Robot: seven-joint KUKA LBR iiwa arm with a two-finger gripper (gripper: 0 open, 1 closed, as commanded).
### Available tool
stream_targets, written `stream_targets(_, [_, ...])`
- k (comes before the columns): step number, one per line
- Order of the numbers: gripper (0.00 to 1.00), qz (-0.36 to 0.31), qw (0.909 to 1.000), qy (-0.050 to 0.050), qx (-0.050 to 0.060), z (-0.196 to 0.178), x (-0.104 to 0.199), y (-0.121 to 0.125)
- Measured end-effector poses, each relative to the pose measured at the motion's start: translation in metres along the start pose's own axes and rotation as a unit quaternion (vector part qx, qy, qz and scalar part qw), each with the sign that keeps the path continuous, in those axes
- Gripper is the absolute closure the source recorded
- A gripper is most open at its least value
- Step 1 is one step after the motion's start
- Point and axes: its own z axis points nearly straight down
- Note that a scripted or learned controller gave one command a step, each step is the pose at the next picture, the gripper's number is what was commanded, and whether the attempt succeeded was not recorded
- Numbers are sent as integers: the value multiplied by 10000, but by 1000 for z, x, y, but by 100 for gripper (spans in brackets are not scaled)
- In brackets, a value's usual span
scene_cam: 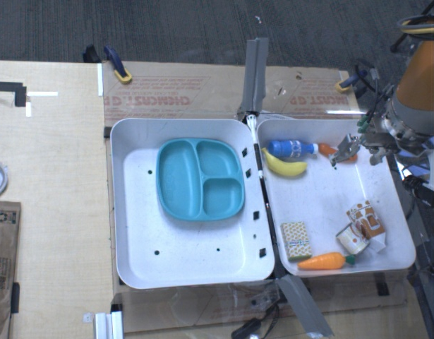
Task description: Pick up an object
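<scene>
My gripper (358,152) hangs over the far right part of the right bin (322,203), its two fingers spread open with nothing between them. Just left of its left finger (339,154) lies a small orange object (329,149), partly hidden by that finger. Further left are a blue bottle (291,147) and a yellow banana (284,166) under it. Near the bin's front lie a patterned cracker box (296,240), an orange carrot (321,261) and a small brown-and-white carton with a can (361,229).
The left bin (135,210) holds a blue divided plate (201,179). A grey post (255,76) rises behind the divider between the bins. Clamps sit on the cardboard at the back. The middle of the right bin's floor is bare.
</scene>
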Motion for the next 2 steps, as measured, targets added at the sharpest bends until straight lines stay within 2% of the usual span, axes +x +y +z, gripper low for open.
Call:
stream_targets(1, [0,-440,9990,-4,-16,110,-13,23])
stream_targets(2, [100,-430,9991,-8,-22,101,-14,24])
